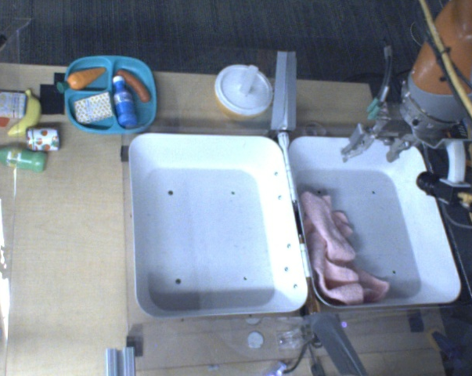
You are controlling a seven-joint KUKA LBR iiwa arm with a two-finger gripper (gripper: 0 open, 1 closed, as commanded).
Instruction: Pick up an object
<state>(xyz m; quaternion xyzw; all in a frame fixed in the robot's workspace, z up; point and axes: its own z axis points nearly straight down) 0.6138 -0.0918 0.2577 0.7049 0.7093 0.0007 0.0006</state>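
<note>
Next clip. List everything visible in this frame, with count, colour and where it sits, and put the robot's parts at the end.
bins: 2, white, side by side on the bench
cloth: 1, pink, crumpled along the left wall of the right bin
lidded cup: 1, white lid on a yellow base, behind the left bin
tray: 1, blue, compartmented, back left of the bench, holding toy food and a blue bottle
banana: 1, yellow, left of the tray
can: 1, patterned, below the banana
green bottle: 1, lying at the left edge
arm: 1, grey and orange, upper right
gripper: 1, metal fingers spread apart, above the right bin's back edge, holding nothing
</note>
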